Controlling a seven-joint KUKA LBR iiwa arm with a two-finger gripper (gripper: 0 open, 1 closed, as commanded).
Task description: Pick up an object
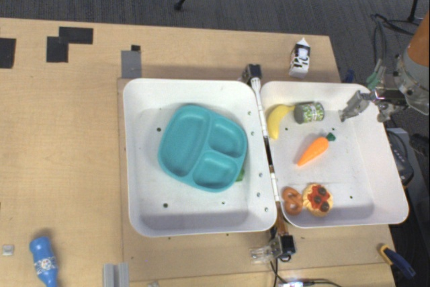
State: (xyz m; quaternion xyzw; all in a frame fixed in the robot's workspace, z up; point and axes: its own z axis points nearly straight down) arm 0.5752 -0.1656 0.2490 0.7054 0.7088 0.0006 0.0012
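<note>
Bench [60, 165] carries two shallow white bins side by side. Left bin [144, 212] holds a teal divided plate [203, 146] near its centre, tilted slightly, with a sliver of something green showing under the plate's lower right edge. Right bin [376, 205] holds the candidate objects: a carrot [314, 150] lying diagonally near the bin's middle; a banana [277, 119] against the left wall toward the far left corner; a green can [308, 111] on its side just beside the banana, along the far wall; a small pizza-like piece [317, 199] and a pretzel [291, 198] touching each other in the near left corner. Arm enters at the bench's right edge; the gripper [354, 106] sits over the right bin's far right corner, apart from every object, nothing between its fingers; spread of the fingers cannot be told. Off the bins: a small milk carton [301, 57] on the bench beyond the right bin, and a blue bottle-like item [44, 261] at the bench's near left corner.
</note>
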